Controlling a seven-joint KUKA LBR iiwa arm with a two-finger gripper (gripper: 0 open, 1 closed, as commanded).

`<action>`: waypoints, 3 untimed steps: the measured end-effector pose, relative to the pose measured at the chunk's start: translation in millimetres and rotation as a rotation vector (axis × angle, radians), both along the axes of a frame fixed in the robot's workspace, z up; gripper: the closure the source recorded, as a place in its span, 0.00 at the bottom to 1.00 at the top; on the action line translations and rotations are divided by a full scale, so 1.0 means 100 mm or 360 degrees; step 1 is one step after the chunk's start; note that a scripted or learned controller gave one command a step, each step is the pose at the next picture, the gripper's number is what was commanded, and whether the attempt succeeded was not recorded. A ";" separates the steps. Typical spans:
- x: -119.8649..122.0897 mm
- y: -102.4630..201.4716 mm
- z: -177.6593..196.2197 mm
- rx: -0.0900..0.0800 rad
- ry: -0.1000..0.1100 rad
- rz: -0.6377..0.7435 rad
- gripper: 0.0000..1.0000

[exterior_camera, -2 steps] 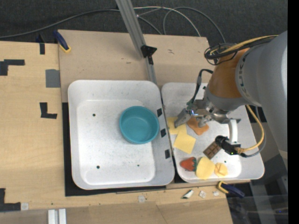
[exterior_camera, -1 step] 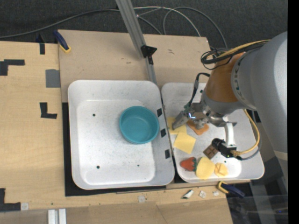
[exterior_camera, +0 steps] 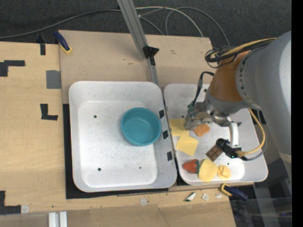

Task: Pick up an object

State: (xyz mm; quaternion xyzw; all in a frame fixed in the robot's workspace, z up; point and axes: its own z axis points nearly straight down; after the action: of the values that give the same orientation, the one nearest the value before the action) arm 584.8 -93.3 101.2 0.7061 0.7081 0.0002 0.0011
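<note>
The left bin (exterior_camera: pixel 85 126) holds a blue bowl (exterior_camera: pixel 140 126). The arm (exterior_camera: pixel 255 79) crowds the right bin (exterior_camera: pixel 177 96), its gripper (exterior_camera: pixel 191 119) low among a yellow slice (exterior_camera: pixel 187 144), a pale yellow piece (exterior_camera: pixel 175 126), an orange piece (exterior_camera: pixel 202 130), perhaps touching it, and a brown block (exterior_camera: pixel 214 152).

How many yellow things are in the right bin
4: a pale yellow piece beside the gripper, a yellow square below it, a rounded one and a small one at the front edge. The arm may hide more.
</note>
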 end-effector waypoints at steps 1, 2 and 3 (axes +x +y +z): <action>-0.02 -0.02 0.43 0.0002 0.0000 -0.0003 1.00; -0.06 -0.11 0.98 0.0001 -0.0004 -0.0004 1.00; -0.05 -0.10 1.37 0.0001 -0.0002 -0.0002 1.00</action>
State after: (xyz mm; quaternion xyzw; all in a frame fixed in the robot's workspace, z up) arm 579.8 -103.8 238.5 0.7065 0.7077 0.0010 0.0014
